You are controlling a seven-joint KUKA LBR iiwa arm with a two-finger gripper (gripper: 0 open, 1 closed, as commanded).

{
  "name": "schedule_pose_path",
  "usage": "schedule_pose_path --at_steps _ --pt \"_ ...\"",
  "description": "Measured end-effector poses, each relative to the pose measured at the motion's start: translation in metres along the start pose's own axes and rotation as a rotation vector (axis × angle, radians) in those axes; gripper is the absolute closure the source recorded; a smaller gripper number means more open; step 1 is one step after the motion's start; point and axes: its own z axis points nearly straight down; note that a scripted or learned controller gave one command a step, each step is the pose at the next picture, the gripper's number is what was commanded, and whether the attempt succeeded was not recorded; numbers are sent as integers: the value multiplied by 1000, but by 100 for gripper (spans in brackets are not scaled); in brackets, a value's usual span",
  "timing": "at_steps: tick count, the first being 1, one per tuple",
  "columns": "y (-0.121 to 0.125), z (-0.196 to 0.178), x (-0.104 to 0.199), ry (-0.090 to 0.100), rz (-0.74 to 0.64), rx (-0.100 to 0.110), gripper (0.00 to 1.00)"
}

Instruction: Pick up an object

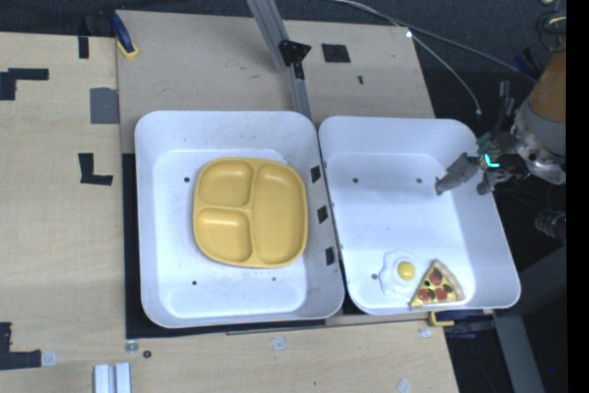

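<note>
Pizza slice (436, 284) | right bin's near corner | apparently well below end effector (467, 174)

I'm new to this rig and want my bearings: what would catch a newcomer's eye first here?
The large yellow three-compartment plastic plate stands out, lying in the middle of the left white bin. In the right white bin, two small toy foods sit side by side at the near corner: a white fried egg with a yellow yolk and a pizza slice. The grey gripper hangs over that bin's right edge, apart from both.
</note>
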Motion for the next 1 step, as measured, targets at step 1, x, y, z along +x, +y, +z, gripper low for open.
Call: schedule_pose_path --at_steps 1 --pt "1 -1 0 -1 0 -2 0"
